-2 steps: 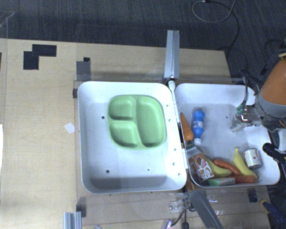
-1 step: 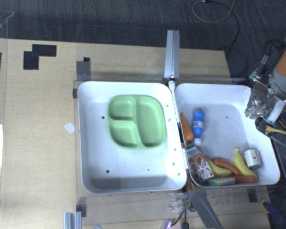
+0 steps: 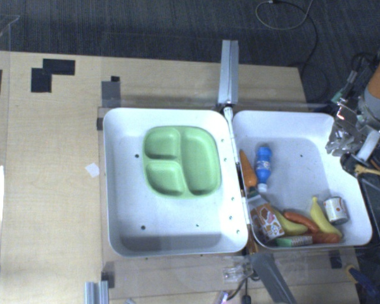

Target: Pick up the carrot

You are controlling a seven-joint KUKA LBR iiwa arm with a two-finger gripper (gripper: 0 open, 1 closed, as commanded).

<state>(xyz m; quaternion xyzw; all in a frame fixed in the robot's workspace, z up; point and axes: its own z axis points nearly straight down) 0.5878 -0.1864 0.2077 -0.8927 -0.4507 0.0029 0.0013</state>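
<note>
The carrot is a slim orange piece lying lengthwise against the left wall of the right bin, right beside the divider between the bins. My gripper hangs over the right rim of that bin, far to the right of the carrot and a little behind it, with bare bin floor between them. Nothing shows in its grasp.
A small blue bottle lies just right of the carrot. The right bin's front holds a snack pack, an orange-red piece, a banana and a can. A green divided plate sits in the left bin.
</note>
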